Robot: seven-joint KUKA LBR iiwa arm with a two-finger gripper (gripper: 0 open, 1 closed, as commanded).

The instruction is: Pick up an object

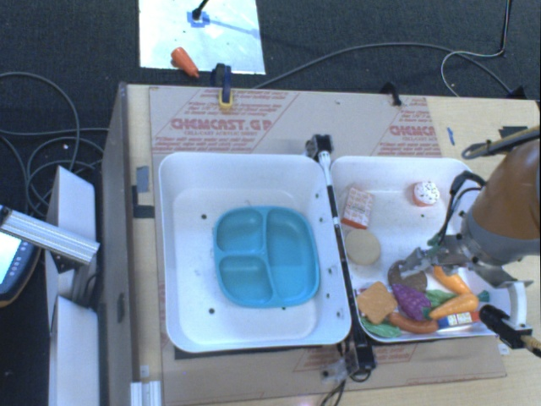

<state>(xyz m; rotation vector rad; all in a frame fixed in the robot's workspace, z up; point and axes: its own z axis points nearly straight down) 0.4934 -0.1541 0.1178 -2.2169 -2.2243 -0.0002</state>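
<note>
Hand (pixel 414 266) low in the right bin (pixel 397 172), over the heap of toy food at that bin's five o'clock.
Whether it is apart, together or clamped on anything cannot be told, as the grey tip blends into the clutter under the arm (pixel 507 210). Just beside the tip lie a purple grape bunch (pixel 412 298), an orange carrot (pixel 450 281) and a tan cracker (pixel 377 301); a second carrot (pixel 452 306) lies at the heap's four o'clock. Well apart, toward the bin's eleven o'clock, sit a red and white carton (pixel 357 207) and a round beige disc (pixel 363 247); a small pink cupcake (pixel 425 194) sits at one o'clock. On the desk (pixel 279 117), the left bin (pixel 182 176) carries a blue divided plate (pixel 266 256).
</note>
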